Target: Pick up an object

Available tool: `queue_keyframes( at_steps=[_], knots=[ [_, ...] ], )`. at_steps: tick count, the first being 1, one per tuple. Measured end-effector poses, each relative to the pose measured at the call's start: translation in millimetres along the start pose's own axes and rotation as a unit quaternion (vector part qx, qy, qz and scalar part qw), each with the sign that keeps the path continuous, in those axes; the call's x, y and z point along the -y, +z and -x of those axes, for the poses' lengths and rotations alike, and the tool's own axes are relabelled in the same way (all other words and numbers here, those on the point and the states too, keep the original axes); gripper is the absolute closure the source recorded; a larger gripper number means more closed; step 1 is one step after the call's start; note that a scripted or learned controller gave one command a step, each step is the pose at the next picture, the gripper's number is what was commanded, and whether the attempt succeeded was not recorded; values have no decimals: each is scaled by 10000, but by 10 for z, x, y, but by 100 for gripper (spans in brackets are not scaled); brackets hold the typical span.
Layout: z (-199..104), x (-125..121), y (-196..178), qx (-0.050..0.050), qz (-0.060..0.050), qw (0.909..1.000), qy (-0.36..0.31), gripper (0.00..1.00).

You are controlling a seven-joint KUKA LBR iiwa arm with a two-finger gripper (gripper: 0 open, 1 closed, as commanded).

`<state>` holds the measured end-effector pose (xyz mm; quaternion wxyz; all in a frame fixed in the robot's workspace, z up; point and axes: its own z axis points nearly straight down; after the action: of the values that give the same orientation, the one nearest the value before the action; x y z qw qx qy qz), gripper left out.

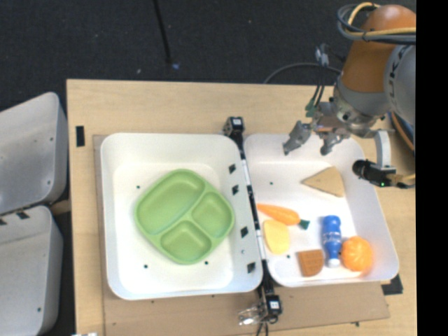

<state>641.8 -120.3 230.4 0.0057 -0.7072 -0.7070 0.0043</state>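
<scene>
We see our grey KUKA arm with its orange band (371,44) reaching in from the right, wrist angled down and leftward. Our two-finger metal gripper (311,142) hangs at the end of it with both grey fingers (294,140) spread apart and pointing downward, nothing held between them

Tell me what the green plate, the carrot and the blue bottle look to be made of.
Green plate: likely moulded plastic, matte with a soft sheen, one even colour, three rounded compartments.
Carrot: probably toy plastic, smooth and uniformly orange with a dark green tip.
Blue bottle: seemingly plastic, glossy blue with a white cap end; too small to tell more.
</scene>
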Motion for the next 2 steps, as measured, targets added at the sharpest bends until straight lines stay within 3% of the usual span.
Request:
queue_keyframes(
  at_steps=[1,2],
  knots=[
    [-1,-20,-64,4,56,10000,-8,0],
    [83,-70,440,17,31,10000,-2,0]
  ],
)
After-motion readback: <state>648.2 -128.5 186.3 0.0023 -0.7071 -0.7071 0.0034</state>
